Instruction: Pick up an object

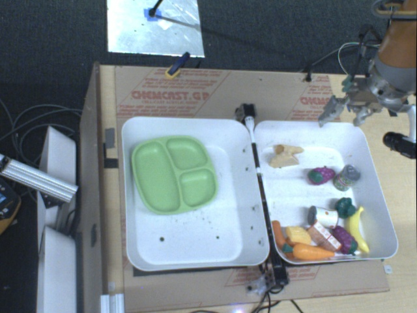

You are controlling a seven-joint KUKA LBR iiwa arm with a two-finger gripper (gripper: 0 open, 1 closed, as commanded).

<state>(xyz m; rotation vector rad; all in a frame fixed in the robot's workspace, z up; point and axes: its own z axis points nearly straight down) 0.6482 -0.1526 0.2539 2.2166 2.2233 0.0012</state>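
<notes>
Arm (pixel 395 51): grey with orange band, reaching in at 2 o'clock, above the far edge of the right bin.
Jaws: spread wide, holding nothing; two grey fingers (pixel 330 111) splayed apart, likely readied for a descent.
Gripper (pixel 346 112): hovering over the bin's far rim, well apart from every object.
Right bin (pixel 374 175): at 4 o'clock on the tabletop (pixel 215 90); holding all the candidates for picking.
Beige piece (pixel 285 155): lying alone nearest the gripper, probably the easiest target.
Purple toy (pixel 320 175): mid-bin, just beside a grey can (pixel 346 177).
Crowded heap: at 5 o'clock, carrot (pixel 311 253) and banana (pixel 358 229) touching neighbours, harder to isolate.
Left bin (pixel 163 240): at 8 o'clock, carrying a green divided plate (pixel 174 173).
</notes>
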